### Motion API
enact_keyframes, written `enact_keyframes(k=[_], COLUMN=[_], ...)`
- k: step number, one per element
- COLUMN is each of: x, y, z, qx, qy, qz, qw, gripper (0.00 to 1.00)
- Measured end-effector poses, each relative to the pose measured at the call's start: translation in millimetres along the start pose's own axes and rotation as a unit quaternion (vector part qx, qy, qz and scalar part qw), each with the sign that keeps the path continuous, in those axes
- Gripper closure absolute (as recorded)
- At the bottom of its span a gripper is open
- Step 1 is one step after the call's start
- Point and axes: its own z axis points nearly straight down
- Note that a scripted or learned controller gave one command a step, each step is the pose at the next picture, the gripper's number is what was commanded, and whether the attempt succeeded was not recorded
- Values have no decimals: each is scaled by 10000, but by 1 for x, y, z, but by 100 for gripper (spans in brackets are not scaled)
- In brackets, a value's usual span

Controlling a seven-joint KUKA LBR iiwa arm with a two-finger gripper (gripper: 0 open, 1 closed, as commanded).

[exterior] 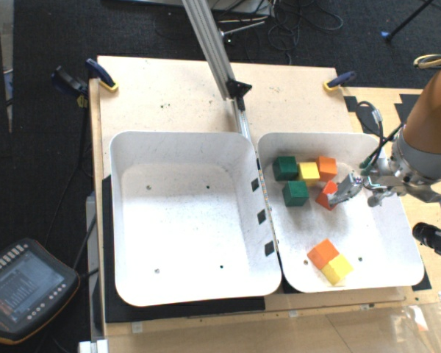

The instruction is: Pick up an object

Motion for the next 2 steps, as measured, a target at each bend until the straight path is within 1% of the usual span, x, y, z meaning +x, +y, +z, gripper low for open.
enact_keyframes(k=[1,2], x=[0,-1], y=[1,6], z=[-2,42], qx=[-27,-4], qy=[-7,-2], qz=[5,8], qw=[10000,10000], gripper=[0,0])
